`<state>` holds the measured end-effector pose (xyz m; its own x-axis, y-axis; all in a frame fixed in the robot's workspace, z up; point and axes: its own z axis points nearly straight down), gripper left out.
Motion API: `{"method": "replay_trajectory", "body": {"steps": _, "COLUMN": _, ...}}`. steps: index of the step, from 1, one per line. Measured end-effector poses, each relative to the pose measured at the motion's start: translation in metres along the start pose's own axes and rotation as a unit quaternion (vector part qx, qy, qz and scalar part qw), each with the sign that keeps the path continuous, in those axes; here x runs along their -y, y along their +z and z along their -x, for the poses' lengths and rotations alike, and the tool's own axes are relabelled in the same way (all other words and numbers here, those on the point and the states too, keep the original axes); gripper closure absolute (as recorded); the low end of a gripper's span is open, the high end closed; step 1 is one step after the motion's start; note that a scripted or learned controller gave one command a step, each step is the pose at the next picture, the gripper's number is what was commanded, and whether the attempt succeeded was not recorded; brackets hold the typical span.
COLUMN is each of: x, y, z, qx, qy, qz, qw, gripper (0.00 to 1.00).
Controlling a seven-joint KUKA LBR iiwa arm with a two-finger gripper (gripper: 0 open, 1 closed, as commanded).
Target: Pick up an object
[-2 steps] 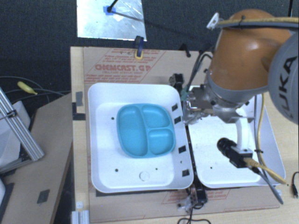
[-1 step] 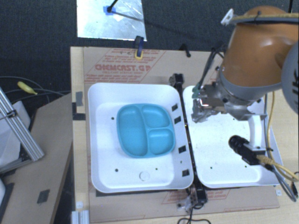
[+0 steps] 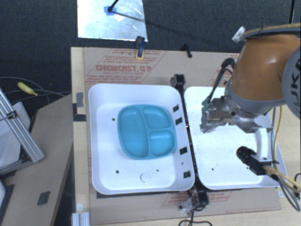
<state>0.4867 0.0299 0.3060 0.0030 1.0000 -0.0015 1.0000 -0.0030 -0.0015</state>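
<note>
- The pick has not begun, judging by the layout: the only clear candidate, a blue plate (image 3: pixel 143 131), lies flat in the middle of the left bin (image 3: pixel 106 102), untouched.
- The gripper (image 3: pixel 210 118) hangs over the right bin (image 3: pixel 221 168), close to that bin's left wall and well apart from the plate, with the dividing rims between them.
- Whether the gripper is spread or pressed together cannot be told from this slant; nothing is seen held in it.
- What is left is everything: crossing to the left bin, descending, closing on the plate and lifting.
- The plate looks like smooth moulded plastic, rounded at the corners and split into three shallow compartments (the raised ridges and rim seem the likeliest places to pinch).
- Both bins are shallow, white and glossy, with a few small dark dots on their floors.
- The arm (image 3: pixel 263 69) shows its broad orange band above a grey metal wrist.
</note>
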Motion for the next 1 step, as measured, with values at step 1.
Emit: {"method": "replay_trajectory", "body": {"steps": 1, "x": -0.0003, "y": -0.0523, "z": -0.0295, "qx": -0.002, "qy": -0.005, "qz": 0.004, "qw": 1.0, "gripper": 1.0}}
